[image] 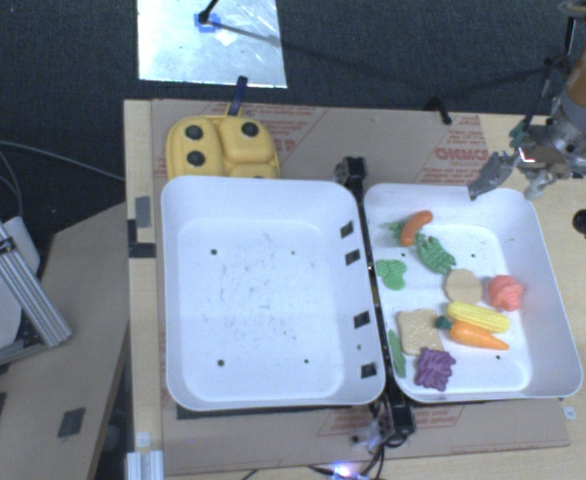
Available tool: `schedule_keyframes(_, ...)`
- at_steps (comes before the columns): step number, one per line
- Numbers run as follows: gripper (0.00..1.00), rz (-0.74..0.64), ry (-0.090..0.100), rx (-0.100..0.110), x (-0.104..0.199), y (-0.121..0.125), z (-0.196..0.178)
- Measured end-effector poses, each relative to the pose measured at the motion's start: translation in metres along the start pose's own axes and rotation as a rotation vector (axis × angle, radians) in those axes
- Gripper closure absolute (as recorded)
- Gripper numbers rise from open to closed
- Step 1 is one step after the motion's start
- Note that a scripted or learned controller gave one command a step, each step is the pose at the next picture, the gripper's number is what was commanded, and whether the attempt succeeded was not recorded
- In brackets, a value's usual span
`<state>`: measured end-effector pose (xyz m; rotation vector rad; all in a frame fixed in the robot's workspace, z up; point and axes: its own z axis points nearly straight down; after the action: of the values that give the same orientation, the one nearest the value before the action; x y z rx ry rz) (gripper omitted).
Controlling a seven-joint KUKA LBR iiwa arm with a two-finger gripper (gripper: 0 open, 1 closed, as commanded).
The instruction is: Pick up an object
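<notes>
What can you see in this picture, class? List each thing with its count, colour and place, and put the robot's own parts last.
Bins: 2, white, side by side on the bench.
Toy foods: about 10, mixed colours, right bin; among them a carrot, corn cob, purple grapes, pink piece, bread slice.
Yellow toy: 1, behind the left bin.
Shiny sheet: 1, silver, top left.
Arm: 1, grey with orange, upper right.
Gripper: 1, grey, over the right bin's far rim.
</notes>
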<state>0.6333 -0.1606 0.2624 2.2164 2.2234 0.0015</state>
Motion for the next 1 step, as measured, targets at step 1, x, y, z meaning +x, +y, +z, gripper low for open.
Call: schedule_keyframes(1,0.0,0.004,0.002,0.011,-0.0312,0.0112,0.1606)
